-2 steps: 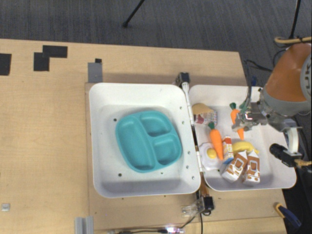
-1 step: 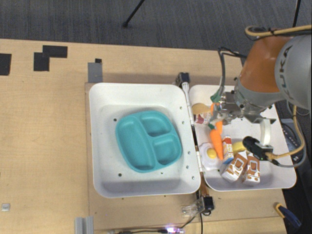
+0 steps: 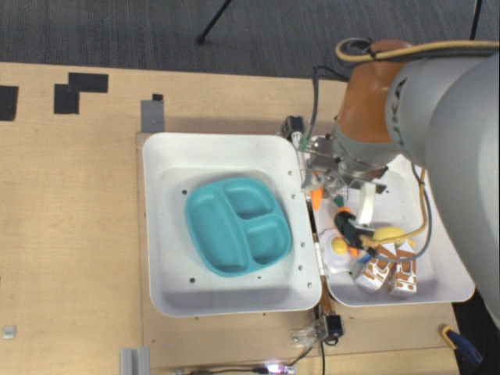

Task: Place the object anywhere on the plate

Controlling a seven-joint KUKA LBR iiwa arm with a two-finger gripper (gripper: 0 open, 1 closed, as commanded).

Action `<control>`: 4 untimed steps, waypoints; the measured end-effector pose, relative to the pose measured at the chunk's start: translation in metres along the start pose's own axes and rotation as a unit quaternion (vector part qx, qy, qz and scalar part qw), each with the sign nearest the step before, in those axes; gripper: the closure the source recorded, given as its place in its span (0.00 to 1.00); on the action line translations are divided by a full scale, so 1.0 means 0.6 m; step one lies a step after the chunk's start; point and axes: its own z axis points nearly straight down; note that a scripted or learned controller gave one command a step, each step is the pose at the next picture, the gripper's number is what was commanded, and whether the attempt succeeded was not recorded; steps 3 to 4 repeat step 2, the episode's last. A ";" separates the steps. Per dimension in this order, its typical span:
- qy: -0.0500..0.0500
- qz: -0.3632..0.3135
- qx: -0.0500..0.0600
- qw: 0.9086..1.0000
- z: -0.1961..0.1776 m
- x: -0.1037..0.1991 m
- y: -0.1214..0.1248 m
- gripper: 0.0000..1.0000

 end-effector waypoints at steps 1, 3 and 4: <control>0.000 0.019 0.002 1.000 0.021 0.110 -0.042 1.00; -0.001 0.021 0.001 1.000 0.020 0.105 -0.040 0.00; -0.001 0.021 0.001 1.000 0.020 0.105 -0.040 0.00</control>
